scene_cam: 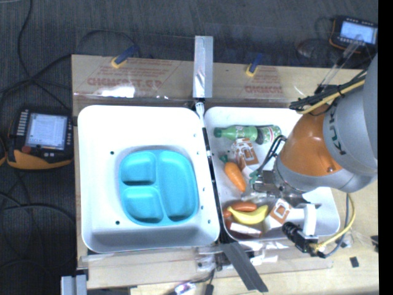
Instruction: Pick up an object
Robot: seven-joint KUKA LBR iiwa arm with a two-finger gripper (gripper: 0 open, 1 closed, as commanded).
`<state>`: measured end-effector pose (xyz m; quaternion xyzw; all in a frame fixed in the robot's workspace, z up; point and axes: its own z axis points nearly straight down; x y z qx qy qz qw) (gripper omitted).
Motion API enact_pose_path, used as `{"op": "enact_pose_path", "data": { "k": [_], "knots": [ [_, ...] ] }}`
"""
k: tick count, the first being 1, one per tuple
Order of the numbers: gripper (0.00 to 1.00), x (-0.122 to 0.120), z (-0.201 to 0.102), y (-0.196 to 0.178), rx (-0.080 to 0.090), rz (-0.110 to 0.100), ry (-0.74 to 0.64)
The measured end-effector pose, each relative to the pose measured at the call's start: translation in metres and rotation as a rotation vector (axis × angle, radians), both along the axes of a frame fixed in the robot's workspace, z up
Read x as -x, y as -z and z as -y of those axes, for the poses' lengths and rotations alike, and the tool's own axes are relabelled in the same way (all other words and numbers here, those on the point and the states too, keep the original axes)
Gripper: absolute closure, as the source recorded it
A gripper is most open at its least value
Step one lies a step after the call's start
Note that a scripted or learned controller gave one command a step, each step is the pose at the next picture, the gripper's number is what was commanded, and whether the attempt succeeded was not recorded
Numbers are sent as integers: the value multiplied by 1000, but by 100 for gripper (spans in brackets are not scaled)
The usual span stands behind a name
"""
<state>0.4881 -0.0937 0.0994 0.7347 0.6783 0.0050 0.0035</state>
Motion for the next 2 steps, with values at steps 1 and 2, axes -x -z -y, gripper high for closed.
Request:
{"op": "enact_pose_path", "data": {
  "k": [1, 2],
  "knots": [
    [100, -41, -25, -83, 3, -17, 432],
    [100, -34, -35, -83, 4, -17, 212]
  ]
}}
